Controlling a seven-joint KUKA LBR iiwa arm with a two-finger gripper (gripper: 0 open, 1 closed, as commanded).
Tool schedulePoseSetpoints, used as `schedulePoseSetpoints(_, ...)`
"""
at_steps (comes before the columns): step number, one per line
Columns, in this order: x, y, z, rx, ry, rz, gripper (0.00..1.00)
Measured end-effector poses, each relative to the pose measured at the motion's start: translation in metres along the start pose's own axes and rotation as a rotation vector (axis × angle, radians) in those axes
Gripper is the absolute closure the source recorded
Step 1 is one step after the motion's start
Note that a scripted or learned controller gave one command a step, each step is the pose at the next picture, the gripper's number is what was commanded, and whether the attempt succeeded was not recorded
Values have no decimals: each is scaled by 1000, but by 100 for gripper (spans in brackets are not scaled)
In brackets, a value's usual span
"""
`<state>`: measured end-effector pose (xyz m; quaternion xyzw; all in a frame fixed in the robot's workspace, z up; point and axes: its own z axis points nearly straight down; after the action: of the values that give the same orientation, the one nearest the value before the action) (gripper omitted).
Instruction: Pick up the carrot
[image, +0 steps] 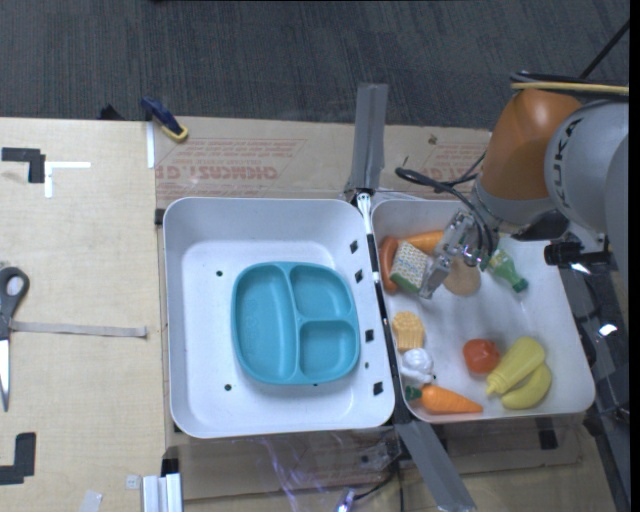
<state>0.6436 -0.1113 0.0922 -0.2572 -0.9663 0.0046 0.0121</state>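
Carrot (452, 401) lying flat at the near edge of the right bin (560, 400), long axis roughly left to right, thick end toward the white item (415, 362), tapered tip toward the bananas (522, 372). Gripper (440, 268) hovering at the far side of the same bin, well apart from the carrot, over an orange piece (425, 241) and a pale textured block (408, 266); open or closed, hard to tell. Mirrored red lettering on the cardboard (240, 160) behind the left bin (190, 300), unreadable. Teal divided plate (296, 322) in the left bin.
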Motion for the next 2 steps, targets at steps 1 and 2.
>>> schedulePoseSetpoints(1, 9, 12, 1, -7, -1, 299, 0)
schedulePoseSetpoints(2, -3, -5, 1, -17, -10, 735, 0)
